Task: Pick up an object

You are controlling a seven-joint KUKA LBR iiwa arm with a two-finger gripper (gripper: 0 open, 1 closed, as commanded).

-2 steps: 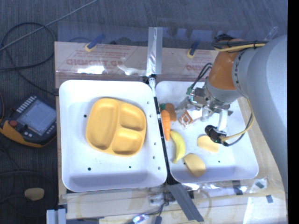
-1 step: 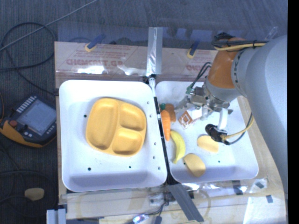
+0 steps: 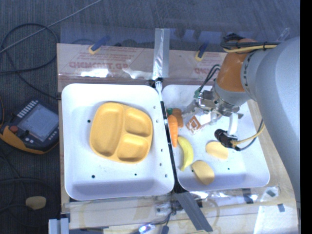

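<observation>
- gripper (image 3: 207,112) low inside right bin (image 3: 253,174), upper middle part, reaching in from the right under the orange wrist band (image 3: 230,74)
- finger state: cannot tell, blocked by wrist hardware and cables
- small brown-and-white box (image 3: 194,125) just left of and below the gripper, tilted, very close to it; contact or grasp not readable
- carrot (image 3: 173,129) further left of the gripper, lying lengthwise along the bin's left wall, green top end toward the far side
- small orange piece (image 3: 177,116) beside carrot top, left of the gripper
- banana (image 3: 185,152) below-left of the gripper, curved, its upper end near the carrot tip
- pale yellow lemon-like fruit (image 3: 217,150) below the gripper, slightly right, next to a black cable connector (image 3: 223,137)
- tan potato-like item (image 3: 203,171) further below the gripper, near the bin's front edge, just beside the banana's lower end
- left bin (image 3: 73,179) well left of the gripper, holds yellow divided tray (image 3: 121,131) lying flat in its middle
- handheld controller pendant (image 3: 29,126) on carpet far left of the gripper, outside the bins
</observation>
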